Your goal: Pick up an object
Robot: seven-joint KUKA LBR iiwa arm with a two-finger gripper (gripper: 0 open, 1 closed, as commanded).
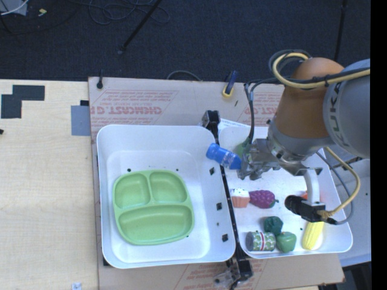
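You're looking at a crowded right bin [302, 252]. Nearest you, a can [260, 241], a green fruit [286, 241] and a yellow toy [312, 235] are sitting in a row along the near wall, with the can and fruit touching. A dark green toy [273, 224] is lying just behind them. Further in, a cupcake [240, 198] and grapes [262, 199] are lying side by side, touching.

The gripper [251, 165] is hanging just beyond those two, over the bin's far-left part. You can't tell whether it's open or closed, and nothing is showing as held. A blue bottle [222, 156] is lying just left of it, tilted across the lip between the bins. The left bin [121, 150] is carrying a green plate [153, 215], well apart from everything else.

I'm guessing the bottle is the likeliest pick, and it's the risky one.
- **Bottle:** it's round and perched on the lip, so an off-centre squeeze is likely sending it rolling into the left bin.
- **Bin wall:** coming down slightly left is risking a hit on it.
- **Cupcake or grapes:** because they're touching, you're risking shoving one while closing on the other, or pinching both loosely.
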